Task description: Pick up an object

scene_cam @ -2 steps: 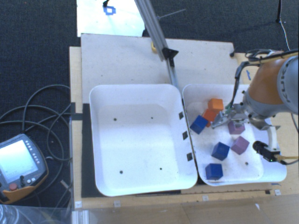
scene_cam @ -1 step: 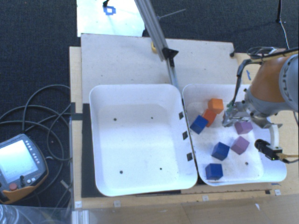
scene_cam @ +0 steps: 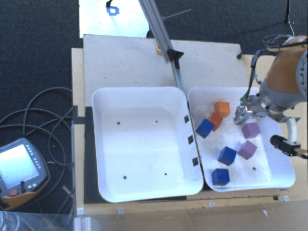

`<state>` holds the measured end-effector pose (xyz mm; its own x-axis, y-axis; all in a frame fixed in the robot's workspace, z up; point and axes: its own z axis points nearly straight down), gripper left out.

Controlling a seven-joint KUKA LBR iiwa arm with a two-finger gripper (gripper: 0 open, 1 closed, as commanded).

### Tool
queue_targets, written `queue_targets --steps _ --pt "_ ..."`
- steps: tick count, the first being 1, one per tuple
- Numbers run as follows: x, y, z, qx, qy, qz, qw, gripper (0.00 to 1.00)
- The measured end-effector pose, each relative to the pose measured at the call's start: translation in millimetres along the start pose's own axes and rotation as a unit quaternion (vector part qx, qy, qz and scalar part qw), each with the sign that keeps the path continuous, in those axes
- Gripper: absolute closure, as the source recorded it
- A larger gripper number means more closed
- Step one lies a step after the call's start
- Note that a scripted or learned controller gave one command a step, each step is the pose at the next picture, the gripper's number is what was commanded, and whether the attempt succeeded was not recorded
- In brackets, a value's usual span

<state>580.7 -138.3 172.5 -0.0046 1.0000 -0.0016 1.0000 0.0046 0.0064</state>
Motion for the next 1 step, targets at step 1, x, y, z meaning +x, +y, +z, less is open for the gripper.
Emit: queue_targets --steps 1 --pt "-2.1 0.0 -44.2 0.0 0.0 0.0 1.0 1.0"
